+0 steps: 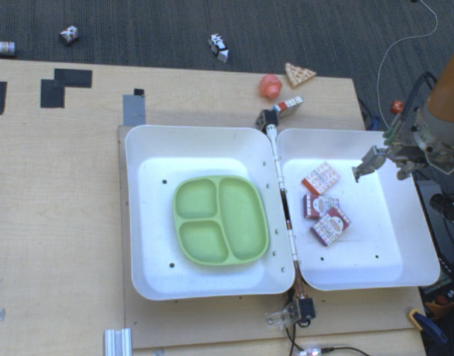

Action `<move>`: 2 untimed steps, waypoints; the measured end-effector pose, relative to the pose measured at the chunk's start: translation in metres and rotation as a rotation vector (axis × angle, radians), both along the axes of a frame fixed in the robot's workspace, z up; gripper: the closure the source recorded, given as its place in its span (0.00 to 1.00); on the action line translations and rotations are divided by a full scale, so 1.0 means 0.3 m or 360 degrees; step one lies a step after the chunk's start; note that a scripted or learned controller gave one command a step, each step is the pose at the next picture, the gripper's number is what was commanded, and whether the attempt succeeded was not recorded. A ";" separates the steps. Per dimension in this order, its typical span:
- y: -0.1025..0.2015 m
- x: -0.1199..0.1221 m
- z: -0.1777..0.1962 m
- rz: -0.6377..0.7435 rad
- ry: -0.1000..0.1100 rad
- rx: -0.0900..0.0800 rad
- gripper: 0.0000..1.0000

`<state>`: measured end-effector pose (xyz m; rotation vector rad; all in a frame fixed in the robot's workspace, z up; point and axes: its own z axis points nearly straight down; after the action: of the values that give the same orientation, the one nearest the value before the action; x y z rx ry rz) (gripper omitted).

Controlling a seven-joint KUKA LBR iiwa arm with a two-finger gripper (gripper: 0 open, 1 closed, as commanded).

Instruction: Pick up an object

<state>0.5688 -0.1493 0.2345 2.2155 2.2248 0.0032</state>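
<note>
Three small red and white packets lie in the right bin (375, 221): one (320, 178) toward the back, one (314, 205) in the middle and one (331, 227) in front, the last two touching. My gripper (380, 172) hangs over the bin's back right part, to the right of the packets and apart from them. Its fingers (360, 170) are spread open with nothing between them. The arm's orange band (446, 95) shows at the right edge.
A green divided plate (220, 219) fills the middle of the left bin (149, 199). Behind the bins on the bench lie a red ball (270, 86), a pizza-slice toy (300, 73) and a small red and white tube (290, 104). Cables run at the right.
</note>
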 end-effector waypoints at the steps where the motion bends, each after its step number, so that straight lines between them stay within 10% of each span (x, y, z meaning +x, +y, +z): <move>1: -0.019 -0.172 -0.421 -0.0004 -0.0009 -0.0005 0.00; 2: 0.194 -0.262 -0.490 -0.0003 -0.0017 -0.0007 0.00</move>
<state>0.4902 -0.0911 0.0876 2.2102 2.2150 0.0100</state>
